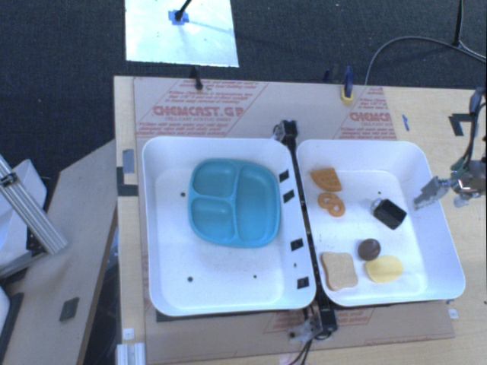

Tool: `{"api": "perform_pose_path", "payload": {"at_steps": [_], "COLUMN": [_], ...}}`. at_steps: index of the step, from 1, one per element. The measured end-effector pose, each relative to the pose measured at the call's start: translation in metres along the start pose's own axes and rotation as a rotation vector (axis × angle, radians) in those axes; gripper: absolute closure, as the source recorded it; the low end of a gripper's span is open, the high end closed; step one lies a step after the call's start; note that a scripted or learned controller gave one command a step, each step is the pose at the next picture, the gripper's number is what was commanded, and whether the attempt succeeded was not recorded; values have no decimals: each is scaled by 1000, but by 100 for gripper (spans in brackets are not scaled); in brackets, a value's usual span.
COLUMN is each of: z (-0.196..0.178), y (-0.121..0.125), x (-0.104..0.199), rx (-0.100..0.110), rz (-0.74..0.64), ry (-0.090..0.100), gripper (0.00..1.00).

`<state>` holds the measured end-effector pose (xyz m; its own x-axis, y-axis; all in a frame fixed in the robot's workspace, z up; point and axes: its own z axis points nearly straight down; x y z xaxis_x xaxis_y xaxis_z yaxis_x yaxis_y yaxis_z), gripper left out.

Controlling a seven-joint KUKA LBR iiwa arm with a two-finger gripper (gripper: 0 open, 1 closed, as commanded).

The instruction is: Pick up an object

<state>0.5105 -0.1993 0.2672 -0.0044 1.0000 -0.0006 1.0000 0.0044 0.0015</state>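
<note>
Holding six items, right bin (437, 226); left bin (163, 280), one blue plate (232, 202); fingers' (444, 188) state unclear.

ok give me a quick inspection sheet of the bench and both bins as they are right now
surface: wooden bench under a printed sheet, bearing the left bin and right bin side by side
job's things: in the right bin, an orange slice, a pretzel shape, a black block, a brown round piece, a toast slice and a yellow piece, all apart except brown and yellow, which look to touch
clutter: blue divided plate in the left bin
grippers: gripper at the right bin's right rim, holding nothing that I can see
cables: grey cable arcing behind the bench; wires at the front edge
surroundings: dark carpet, white square sheet, metal rail at left
</note>
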Motion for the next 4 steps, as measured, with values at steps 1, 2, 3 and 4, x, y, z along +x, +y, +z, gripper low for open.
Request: {"api": "perform_pose_path", "payload": {"at_steps": [1,2,3,4], "z": [42,91,151,137], "y": [-3,-5,-10,-9], "x": [2,12,7,7], "rx": [3,4,5,-1], "rz": [3,3,4,3], "ry": [1,2,1,-1], "gripper": [0,0,0,100]}}
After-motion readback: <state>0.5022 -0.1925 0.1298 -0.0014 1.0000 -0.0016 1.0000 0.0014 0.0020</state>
